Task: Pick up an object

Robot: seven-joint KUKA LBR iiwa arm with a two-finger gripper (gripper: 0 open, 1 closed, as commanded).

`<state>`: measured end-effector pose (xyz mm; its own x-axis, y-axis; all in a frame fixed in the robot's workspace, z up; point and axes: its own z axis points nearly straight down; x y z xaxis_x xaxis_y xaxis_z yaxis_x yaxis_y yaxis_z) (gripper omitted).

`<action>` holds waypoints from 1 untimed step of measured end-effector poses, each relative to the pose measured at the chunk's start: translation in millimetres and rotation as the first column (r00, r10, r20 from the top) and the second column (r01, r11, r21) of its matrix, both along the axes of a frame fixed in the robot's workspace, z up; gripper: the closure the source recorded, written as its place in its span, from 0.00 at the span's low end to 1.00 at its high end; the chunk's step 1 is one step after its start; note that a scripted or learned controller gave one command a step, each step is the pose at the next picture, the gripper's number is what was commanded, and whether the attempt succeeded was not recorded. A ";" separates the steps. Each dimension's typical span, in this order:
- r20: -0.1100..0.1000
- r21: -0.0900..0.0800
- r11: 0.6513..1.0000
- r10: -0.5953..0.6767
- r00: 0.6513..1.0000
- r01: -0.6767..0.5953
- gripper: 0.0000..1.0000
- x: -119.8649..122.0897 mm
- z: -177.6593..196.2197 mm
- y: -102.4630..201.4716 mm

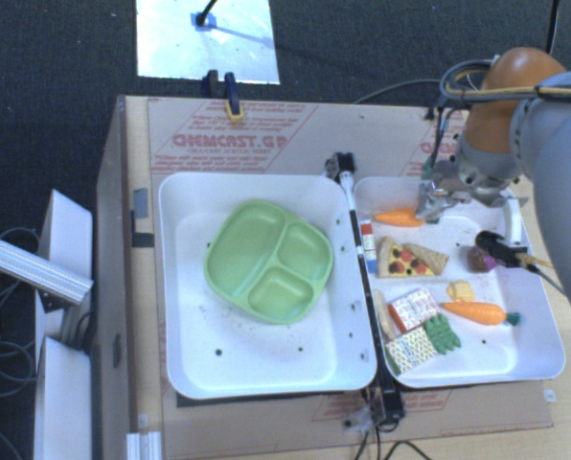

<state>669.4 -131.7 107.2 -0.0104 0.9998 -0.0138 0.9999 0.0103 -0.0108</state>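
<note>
- Step: approach. The hand point(437, 202) sits low at the far end of the right bin point(535, 357), just beside a small carrot point(398, 218).
- Hand state: opening cannot be told; nothing seen held.
- Next move, judged: centre over the carrot, descend, close.
- Carrot: orange, tapered, lying flat, apart from the pizza slice point(412, 258).

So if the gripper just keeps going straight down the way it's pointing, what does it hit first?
Most likely the small carrot at the back of the right bin. The gripper points down beside the carrot's thick end, though depth is hard to judge, so it may meet the bin floor instead.
</note>
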 end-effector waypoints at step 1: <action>0.005 -0.003 1.000 0.000 1.000 0.000 0.00 0.9 1.0 -0.8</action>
